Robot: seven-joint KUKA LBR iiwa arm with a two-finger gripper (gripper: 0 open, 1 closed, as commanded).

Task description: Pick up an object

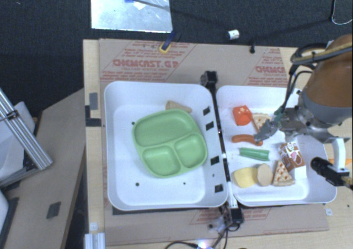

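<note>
Hovering end effector (266,131) over red sausage (246,139) in right bin (317,190); finger opening unclear

Arm enters from the right, orange band above the wrist, reaching leftward and down. Hand (266,132) low, fingers pointing left; finger spacing not resolvable.

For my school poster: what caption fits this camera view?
Robot gripper hovers over toy food in the right bin; a green tray sits in the left bin.

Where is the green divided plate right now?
The green divided plate lies in the left bin, with a tan food piece at its far edge.
</note>
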